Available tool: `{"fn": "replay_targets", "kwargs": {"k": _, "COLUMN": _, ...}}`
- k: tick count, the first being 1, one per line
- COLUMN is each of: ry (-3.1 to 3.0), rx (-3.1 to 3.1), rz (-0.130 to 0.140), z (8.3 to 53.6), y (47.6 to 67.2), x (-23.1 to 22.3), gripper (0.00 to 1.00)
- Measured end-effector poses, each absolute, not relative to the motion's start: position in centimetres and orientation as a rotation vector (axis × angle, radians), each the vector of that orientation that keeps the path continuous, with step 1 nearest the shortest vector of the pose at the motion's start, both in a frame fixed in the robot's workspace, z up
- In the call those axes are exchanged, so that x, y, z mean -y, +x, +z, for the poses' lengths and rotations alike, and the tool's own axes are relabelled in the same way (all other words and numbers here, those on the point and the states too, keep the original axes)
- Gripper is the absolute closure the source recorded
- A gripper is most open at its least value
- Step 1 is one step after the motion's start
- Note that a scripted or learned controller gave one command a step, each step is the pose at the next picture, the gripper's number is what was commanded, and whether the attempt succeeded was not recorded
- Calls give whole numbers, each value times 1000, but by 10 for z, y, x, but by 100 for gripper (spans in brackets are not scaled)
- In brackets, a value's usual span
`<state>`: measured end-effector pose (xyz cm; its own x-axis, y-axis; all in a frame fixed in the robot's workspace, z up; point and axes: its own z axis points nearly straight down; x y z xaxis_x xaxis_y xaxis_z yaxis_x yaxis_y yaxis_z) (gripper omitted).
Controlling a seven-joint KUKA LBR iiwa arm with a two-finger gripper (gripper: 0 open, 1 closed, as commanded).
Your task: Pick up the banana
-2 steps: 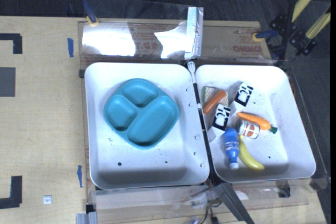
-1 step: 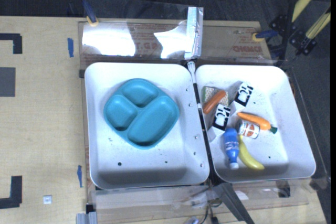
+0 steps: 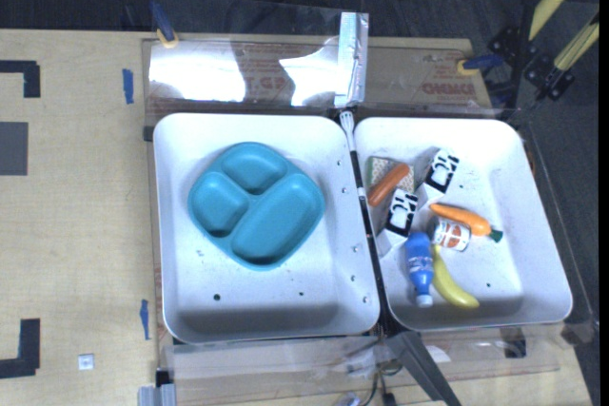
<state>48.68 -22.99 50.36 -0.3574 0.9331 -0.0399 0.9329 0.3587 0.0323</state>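
Observation:
The yellow banana (image 3: 453, 284) lies near the front of the right bin (image 3: 533, 204), slanting down to the right. A blue bottle (image 3: 419, 268) rests right against its left side. A small can (image 3: 451, 236) stands just behind the banana's upper end.
A carrot (image 3: 464, 219), a hot dog (image 3: 389, 184) and two black-and-white boxes (image 3: 403, 209) (image 3: 441, 169) crowd the middle of the right bin. The left bin (image 3: 181, 299) holds a blue divided plate (image 3: 255, 203). A clear panel (image 3: 247, 62) stands behind the bins.

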Motion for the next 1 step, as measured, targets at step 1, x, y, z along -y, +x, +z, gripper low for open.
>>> {"fn": "replay_targets", "kwargs": {"k": 1, "ry": 1746, "rx": -2540, "rz": 7, "z": 515, "y": 488, "x": 231, "gripper": 100}}
